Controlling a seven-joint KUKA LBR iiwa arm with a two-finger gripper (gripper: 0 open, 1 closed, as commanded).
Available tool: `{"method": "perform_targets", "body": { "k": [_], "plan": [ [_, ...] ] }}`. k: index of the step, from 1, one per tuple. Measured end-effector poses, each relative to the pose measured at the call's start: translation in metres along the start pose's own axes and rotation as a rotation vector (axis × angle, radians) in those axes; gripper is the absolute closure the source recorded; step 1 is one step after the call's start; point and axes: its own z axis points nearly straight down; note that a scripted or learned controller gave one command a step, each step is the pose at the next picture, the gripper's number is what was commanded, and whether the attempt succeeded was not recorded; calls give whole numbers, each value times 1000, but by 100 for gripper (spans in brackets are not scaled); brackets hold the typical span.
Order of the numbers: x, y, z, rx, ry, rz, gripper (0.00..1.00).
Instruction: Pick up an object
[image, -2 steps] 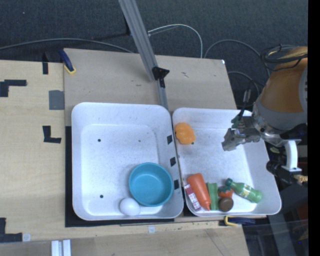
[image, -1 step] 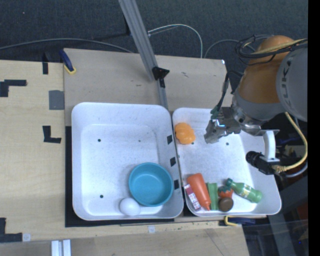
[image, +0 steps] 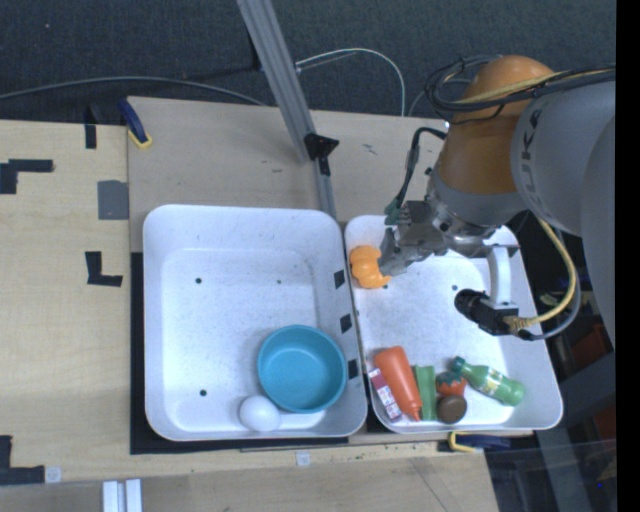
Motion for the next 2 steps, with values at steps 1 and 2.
{"method": "perform_targets", "body": {
  "k": [1,2],
  "plan": [
    [52,10,-2,0,1,-1,100],
    [94,25,3,0,0,1,100]
  ]
}}
